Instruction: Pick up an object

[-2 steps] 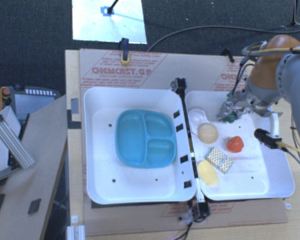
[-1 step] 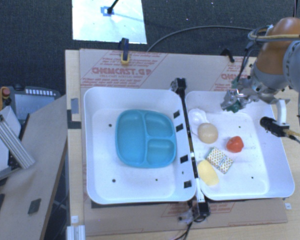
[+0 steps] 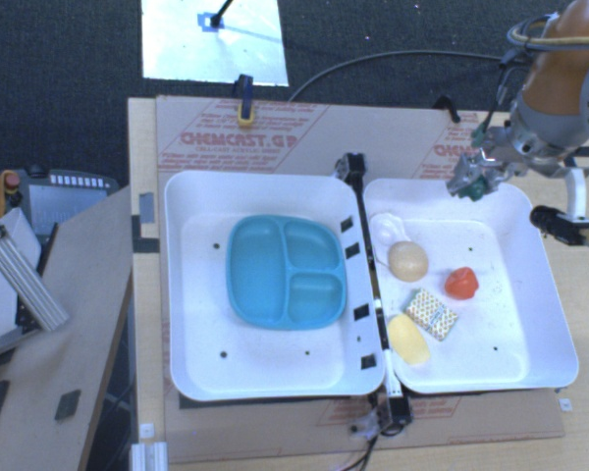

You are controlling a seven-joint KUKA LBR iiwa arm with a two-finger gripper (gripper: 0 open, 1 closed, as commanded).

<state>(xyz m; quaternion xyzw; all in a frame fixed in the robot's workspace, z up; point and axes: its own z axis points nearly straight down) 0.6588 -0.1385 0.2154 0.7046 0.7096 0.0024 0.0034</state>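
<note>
The right bin (image 3: 530,312) holds several small objects: a white cup-like piece (image 3: 387,229), a beige ball (image 3: 408,261), a red-orange piece (image 3: 461,283), a patterned yellow and white box (image 3: 433,313) and a yellow lump (image 3: 407,339). My gripper (image 3: 470,180) hangs over the far rim of this bin, up and to the right of the beige ball and apart from every object. The grey arm with its orange band (image 3: 574,27) reaches in from the upper right.
A blue divided plate (image 3: 287,271) lies in the left bin (image 3: 191,263). A black clip strip (image 3: 365,263) runs between the two bins. A cable (image 3: 393,59) arcs over the cardboard behind them. A black bracket (image 3: 555,221) sticks in at the right bin's right rim.
</note>
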